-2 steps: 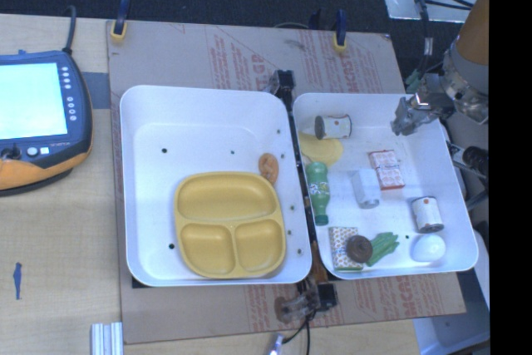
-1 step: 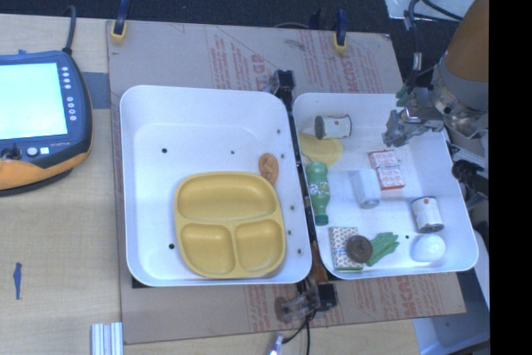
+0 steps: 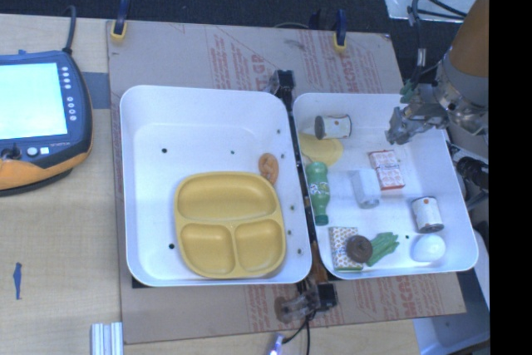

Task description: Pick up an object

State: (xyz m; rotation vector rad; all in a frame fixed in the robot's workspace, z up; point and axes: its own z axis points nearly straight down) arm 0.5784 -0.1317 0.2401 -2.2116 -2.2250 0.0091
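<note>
My gripper (image 3: 405,127) hangs over the upper right part of the right bin (image 3: 462,204), on the arm that reaches in from the right. Just below and left of it lies a red and white box (image 3: 386,170). Further left are a small can on its side (image 3: 334,126), a yellow piece (image 3: 321,150) and a green bottle (image 3: 317,191). A pale grey cup (image 3: 363,187), a second can (image 3: 426,214), a white ball (image 3: 428,248), a green leafy toy (image 3: 383,247) and a brown disc (image 3: 359,248) fill the lower half.
The left bin (image 3: 141,179) holds a yellow divided tray (image 3: 230,224) and a small brown item (image 3: 268,167) near its right wall. A control tablet (image 3: 37,116) lies on the bench at far left. Clamps (image 3: 339,27) grip the cardboard's far edge.
</note>
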